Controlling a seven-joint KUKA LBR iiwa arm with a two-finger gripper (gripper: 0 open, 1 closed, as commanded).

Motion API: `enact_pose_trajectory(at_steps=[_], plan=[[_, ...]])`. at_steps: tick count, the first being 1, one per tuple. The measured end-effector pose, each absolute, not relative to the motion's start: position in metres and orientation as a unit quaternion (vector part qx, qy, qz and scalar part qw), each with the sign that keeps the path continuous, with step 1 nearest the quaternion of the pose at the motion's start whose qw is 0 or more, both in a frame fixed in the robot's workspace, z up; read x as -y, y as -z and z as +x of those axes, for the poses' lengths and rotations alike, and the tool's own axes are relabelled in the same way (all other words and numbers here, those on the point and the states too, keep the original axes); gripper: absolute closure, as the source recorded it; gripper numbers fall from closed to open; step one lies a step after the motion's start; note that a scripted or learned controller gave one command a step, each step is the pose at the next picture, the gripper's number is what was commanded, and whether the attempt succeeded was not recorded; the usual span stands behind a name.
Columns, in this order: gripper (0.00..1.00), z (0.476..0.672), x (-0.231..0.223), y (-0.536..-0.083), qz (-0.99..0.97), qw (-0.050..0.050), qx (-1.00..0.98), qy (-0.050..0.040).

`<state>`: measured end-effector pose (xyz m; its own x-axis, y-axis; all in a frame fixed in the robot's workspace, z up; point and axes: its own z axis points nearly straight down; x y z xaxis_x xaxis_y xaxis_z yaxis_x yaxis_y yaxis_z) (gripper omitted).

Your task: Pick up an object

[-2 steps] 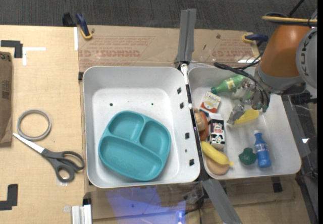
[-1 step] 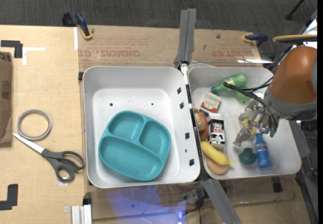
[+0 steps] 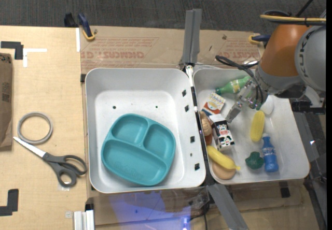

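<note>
Objects (image 3: 257, 126) — smooth, rounded plastic — lie under the metal end effector (image 3: 236, 111), its grip state unclear

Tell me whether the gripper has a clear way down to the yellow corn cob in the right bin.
Probably yes: the yellow corn cob lies uncovered beside the gripper, nothing stacked on it.

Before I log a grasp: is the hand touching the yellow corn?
Apart. The camera view shows bare white bin floor between the hand and the yellow corn.

two white bins (image 3: 136, 81), one teal plate (image 3: 138, 149), one scissors (image 3: 54, 160), one tape roll (image 3: 35, 127).
</note>
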<state>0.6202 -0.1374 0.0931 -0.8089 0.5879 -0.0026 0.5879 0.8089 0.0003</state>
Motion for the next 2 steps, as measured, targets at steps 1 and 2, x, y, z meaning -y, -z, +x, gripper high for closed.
enact_pose_trajectory(at_steps=[1, 2], plan=[[0.0, 0.5568, 0.1732, -0.0924, 0.318, 0.001, -0.948, 0.0003], [1.0, 0.558, 0.173, -0.1022, 0.317, 0.003, -0.948, 0.0007]])
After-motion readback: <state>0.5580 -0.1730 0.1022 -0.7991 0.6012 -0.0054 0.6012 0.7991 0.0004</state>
